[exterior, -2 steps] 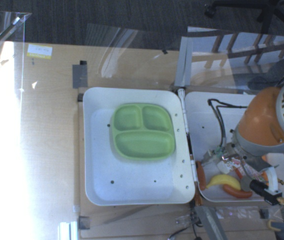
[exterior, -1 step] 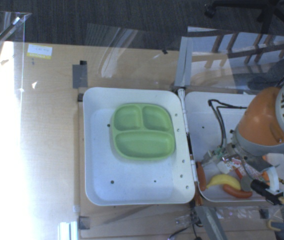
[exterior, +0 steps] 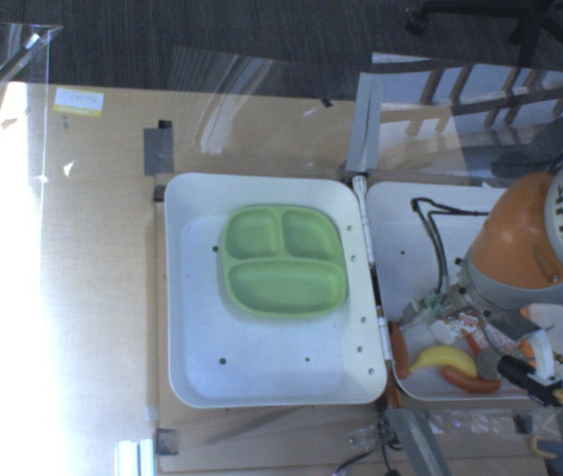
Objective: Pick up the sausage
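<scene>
So from where I'm standing, the arm [exterior: 529, 236] comes in from the right and is bent down over the right bin [exterior: 400, 216], orange band and all. The gripper [exterior: 460, 317] is low in the front half of that bin, right in a little heap of toy food, and honestly I can't tell how it's set or whether it has anything, the wrist covers too much of it.

The sausage [exterior: 472, 381] is the reddish one lying flat near the front wall of the right bin, just beside and partly under the banana [exterior: 442, 359], which curves across right above it. Looks like they're touching. There's another thin orange-red piece [exterior: 397, 350] lying along the bin's left wall, can't say what it is.

Left bin [exterior: 192, 365] has a green divided plate [exterior: 283, 261] sitting toward the back, three compartments. A black cable [exterior: 432, 228] loops across the back of the right bin
</scene>
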Robot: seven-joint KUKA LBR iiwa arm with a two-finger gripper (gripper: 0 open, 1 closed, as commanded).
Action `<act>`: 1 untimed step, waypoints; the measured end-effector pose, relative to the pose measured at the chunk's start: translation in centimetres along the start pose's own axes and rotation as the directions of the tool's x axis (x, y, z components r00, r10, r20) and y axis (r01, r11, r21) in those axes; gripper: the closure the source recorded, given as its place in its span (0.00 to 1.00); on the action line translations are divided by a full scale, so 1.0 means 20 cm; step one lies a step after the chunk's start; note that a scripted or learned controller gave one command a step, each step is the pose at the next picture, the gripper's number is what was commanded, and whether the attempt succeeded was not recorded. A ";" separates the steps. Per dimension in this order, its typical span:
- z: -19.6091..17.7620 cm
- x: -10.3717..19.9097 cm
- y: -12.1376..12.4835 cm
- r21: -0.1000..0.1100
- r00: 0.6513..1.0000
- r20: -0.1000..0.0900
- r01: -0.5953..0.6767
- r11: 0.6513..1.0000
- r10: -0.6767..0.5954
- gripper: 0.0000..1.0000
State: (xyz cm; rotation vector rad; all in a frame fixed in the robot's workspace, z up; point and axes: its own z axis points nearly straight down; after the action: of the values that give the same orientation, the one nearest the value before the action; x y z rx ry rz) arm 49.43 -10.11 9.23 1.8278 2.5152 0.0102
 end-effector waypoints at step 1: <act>0.03 -0.06 0.37 0.010 0.999 -0.014 0.031 0.999 -0.031 0.00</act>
State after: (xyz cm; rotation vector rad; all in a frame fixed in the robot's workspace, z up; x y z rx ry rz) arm 56.77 -8.93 8.92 1.7981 2.5571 0.0097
